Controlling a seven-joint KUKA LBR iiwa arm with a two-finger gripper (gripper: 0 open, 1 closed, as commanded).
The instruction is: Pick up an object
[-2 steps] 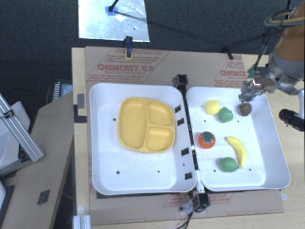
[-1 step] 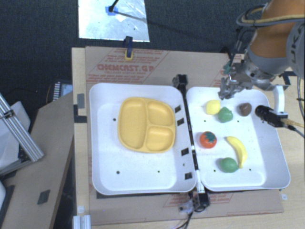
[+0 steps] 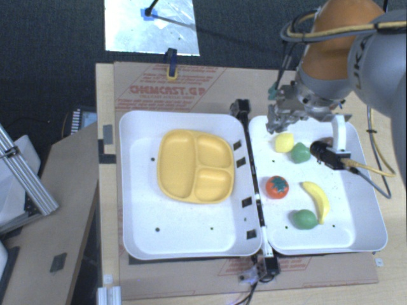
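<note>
My gripper (image 3: 278, 127) hangs over the far left corner of the right shallow white bin (image 3: 365, 224), directly above and just beside the small yellow rounded toy fruit (image 3: 284, 142); whether it is open or closed cannot be determined from this angle, and nothing is visibly held. I judge the yellow fruit to be the nearest candidate for the pick. It lies near the bin's far left corner, touching or almost touching a small green rounded fruit (image 3: 300, 152) on its right. It appears to be a light, hollow plastic piece with a smooth, probably slippery skin, stiff enough for a firm grip and unlikely to break. The recommended hold is across its widest part, approached along the axis that keeps clear of the green neighbour, since a curved surface may squirt out under an off-centre grip. Count of contents in the right bin: one yellow rounded fruit, two green rounded fruits (the second (image 3: 304, 218) at the near side), one red-orange tomato-like fruit with a green top (image 3: 276, 187), one yellow banana (image 3: 317, 199). The left shallow white bin (image 3: 137, 227) holds one yellow three-compartment plastic plate (image 3: 194, 166)
</note>
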